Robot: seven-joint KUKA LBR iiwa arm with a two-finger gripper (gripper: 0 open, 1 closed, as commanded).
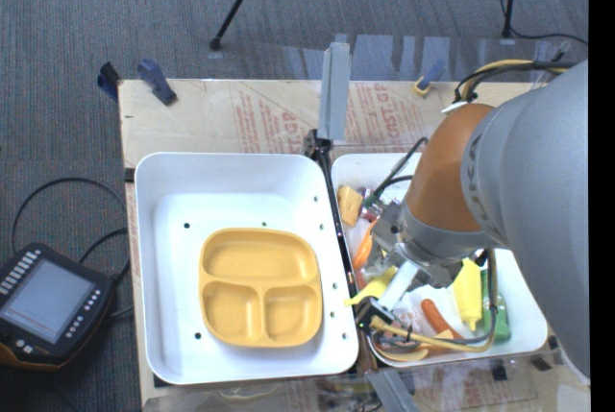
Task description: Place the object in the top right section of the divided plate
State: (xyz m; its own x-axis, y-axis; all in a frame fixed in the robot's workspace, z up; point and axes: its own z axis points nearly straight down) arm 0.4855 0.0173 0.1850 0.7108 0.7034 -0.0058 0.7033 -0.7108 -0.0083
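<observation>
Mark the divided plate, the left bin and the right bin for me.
divided plate (259, 258): camera view, floor of its largest section.
left bin (173, 276): camera view, bare floor beside the plate.
right bin (365, 158): camera view, far rim.

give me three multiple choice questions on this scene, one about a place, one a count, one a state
1. The divided plate lies:
A) in the left bin
B) in the right bin
C) on the carpet

2. The divided plate's sections number:
A) two
B) three
C) five

3. The divided plate is:
A) upside down
B) standing on its edge
C) flat, open side up

Answers:
1 A, it rests on the white bottom of the left bin.
2 B, one wide section runs above two smaller ones.
3 C, its hollows face up toward the camera.
</observation>
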